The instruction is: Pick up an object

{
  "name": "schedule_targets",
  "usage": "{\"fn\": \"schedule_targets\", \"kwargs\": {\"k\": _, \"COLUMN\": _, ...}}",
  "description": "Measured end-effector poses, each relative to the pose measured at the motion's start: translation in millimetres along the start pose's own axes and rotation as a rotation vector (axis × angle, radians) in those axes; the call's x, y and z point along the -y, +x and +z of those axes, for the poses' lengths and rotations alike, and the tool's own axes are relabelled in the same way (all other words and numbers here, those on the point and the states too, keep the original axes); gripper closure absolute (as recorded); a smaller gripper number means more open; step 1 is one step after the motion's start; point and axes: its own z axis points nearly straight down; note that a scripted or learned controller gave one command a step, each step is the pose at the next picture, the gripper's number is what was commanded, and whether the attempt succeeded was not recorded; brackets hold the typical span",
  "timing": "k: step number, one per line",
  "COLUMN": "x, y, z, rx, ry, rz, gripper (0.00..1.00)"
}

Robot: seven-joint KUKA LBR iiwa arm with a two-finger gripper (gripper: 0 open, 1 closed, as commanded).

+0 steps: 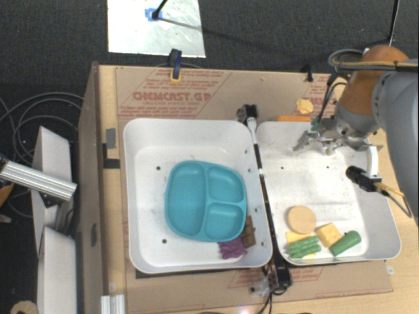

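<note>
from above, the grey arm (383, 90) reaches in from the right, and its jaws (319, 139) hang over the far part of the right bin (386, 231); i cannot tell how far apart they stand, and nothing shows between them. along that bin's near edge lie a tan round piece (302, 219), a yellow block (328, 233), a green ridged piece (304, 246) and a green cylinder (346, 242), well apart from the jaws. the left bin (141, 175) holds a teal divided plate (206, 201), with a purple piece (231, 249) and a brown piece (249, 233) just beside its near right edge
</note>
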Motion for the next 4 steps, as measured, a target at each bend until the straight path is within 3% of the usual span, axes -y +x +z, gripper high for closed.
{"fn": "schedule_targets", "kwargs": {"k": 1, "x": 72.5, "y": -49.3, "z": 1.7, "rx": -0.005, "ry": 0.013, "rz": 0.010, "gripper": 0.00}}
{"fn": "schedule_targets", "kwargs": {"k": 2, "x": 149.6, "y": -40.3, "z": 1.6, "rx": -0.006, "ry": 0.016, "rz": 0.007, "gripper": 0.00}}
{"fn": "schedule_targets", "kwargs": {"k": 3, "x": 173.6, "y": -32.1, "z": 1.0, "rx": -0.005, "ry": 0.013, "rz": 0.004, "gripper": 0.00}}
{"fn": "schedule_targets", "kwargs": {"k": 4, "x": 88.6, "y": -45.7, "z": -33.1, "rx": 0.000, "ry": -0.002, "rz": -0.003, "gripper": 0.00}}
